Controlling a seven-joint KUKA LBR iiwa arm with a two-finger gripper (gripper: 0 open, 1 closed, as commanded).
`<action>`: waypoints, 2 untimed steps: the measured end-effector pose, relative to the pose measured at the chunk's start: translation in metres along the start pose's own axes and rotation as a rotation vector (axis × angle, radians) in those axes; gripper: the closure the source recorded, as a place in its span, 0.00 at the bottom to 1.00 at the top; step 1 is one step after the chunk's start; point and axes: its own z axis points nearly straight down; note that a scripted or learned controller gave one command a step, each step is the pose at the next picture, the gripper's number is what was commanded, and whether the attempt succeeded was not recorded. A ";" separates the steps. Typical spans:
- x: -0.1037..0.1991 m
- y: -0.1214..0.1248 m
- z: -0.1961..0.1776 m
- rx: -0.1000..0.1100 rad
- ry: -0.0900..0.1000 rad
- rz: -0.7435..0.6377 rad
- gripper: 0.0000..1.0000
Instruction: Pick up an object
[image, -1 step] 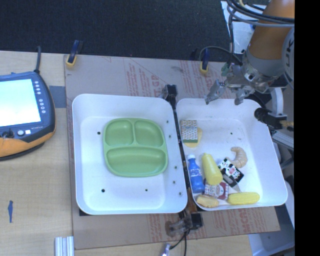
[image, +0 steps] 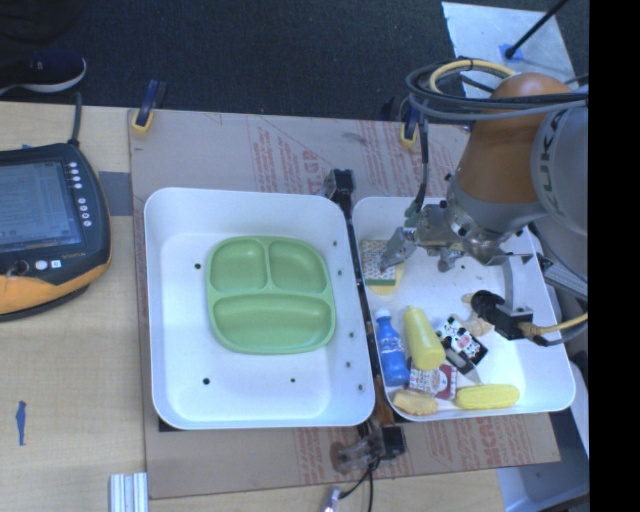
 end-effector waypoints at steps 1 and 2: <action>-0.003 -0.074 0.000 -0.002 0.000 0.001 0.00; -0.048 -0.068 0.083 -0.024 -0.005 -0.001 0.00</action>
